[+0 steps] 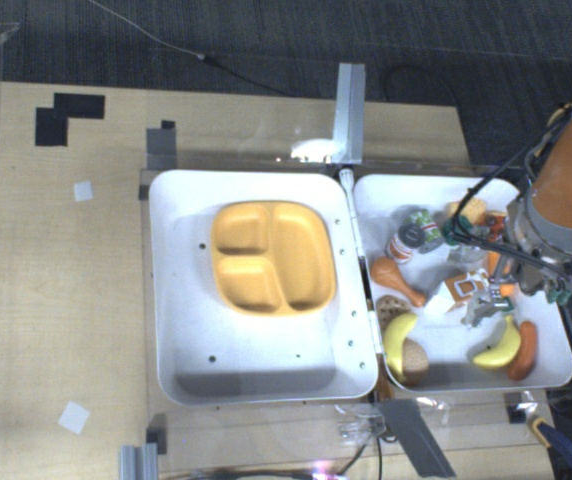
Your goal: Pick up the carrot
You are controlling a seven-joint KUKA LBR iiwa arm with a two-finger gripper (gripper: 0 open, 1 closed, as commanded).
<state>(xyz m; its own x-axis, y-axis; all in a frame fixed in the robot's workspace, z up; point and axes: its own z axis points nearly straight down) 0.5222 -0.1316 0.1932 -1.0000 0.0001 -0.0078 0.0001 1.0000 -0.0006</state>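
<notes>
Closest to the camera is the arm (566, 183), grey with an orange band, reaching in from the right over the right bin (466, 384). Its gripper (483, 306) hangs low in the middle of that bin, just above a banana (499, 349) and a reddish sausage (524, 350). The gripper is small and shiny, and I cannot tell if it is spread wide or pressed together. I see nothing held in it. The carrot (398, 280) looks to me like the long orange thing on the left side of the same bin, close to the wall between the two bins. It lies flat on the bin floor. Its long side runs on a slant, from up-left to down-right, and the down-right tip points toward the gripper. So the carrot is to the left of the gripper and a bit farther up, near but not touching. A small can (407, 240) stands just above the carrot, and another banana (396, 336) lies just below it. A little orange bit sits right by the gripper, but it is too hidden to name. The left bin (181, 298) holds a yellow plate (271, 256) with three parts. My guess is the gripper must slide left and turn to match the carrot's slant before it goes down.
</notes>
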